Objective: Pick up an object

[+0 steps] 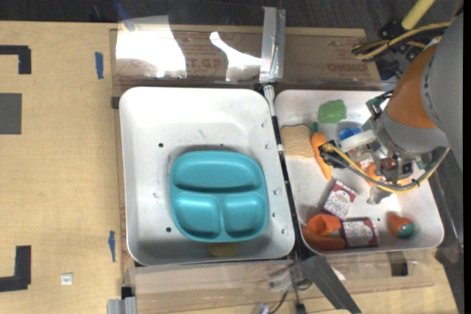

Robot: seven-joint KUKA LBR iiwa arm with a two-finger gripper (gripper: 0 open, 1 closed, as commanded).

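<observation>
The right bin (434,232) holds several small items. A green block (332,111) lies at the back, with a tan sponge-like piece (296,141) and an orange carrot shape (321,157) near the left wall. A blue and white item (351,136) sits beside them. Toward the front lie a small pink and white box (339,198), an orange object (321,226), a red and white can (358,232) and a small orange and teal ball (399,226). My gripper (380,167) hangs low over the middle right of this bin, wrapped in yellow cable, just right of the carrot and above the box.
A teal divided plate (218,193) fills the middle of the left bin (147,114). A metal divider post (271,48) and clear plastic sheet stand behind the bins. The grey arm with its orange band (412,95) covers the right bin's far right corner.
</observation>
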